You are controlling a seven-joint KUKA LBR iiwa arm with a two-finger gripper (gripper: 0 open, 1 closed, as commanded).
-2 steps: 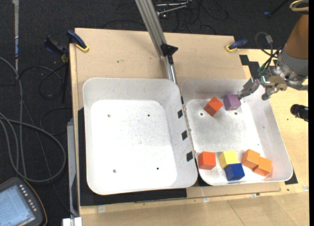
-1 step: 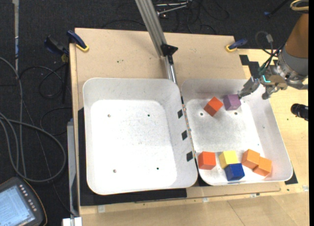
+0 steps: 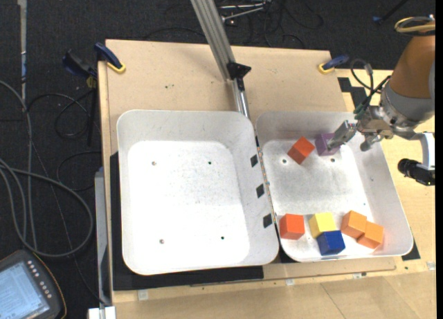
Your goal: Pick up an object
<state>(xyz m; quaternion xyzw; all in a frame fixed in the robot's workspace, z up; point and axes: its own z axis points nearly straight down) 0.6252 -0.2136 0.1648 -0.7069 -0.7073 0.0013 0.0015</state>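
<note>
The right bin [image 3: 377, 172] holds several blocks. A small purple block [image 3: 322, 144] lies near the bin's back, right against the tip of my gripper [image 3: 336, 142], which reaches in from the right and slants down over it. An orange block [image 3: 301, 150] sits just left of the purple one. Along the bin's front stand a red-orange block [image 3: 292, 225], a yellow block [image 3: 322, 223], a blue block [image 3: 331, 242] and two orange blocks [image 3: 364, 229] side by side.
The left bin [image 3: 138, 172] lies beside the right one, with a ridge of black clips between them. A metal pole [image 3: 214, 27] slants up from the bins' back junction. Blue clamps [image 3: 107, 55] hold the wooden bench at its back corners.
</note>
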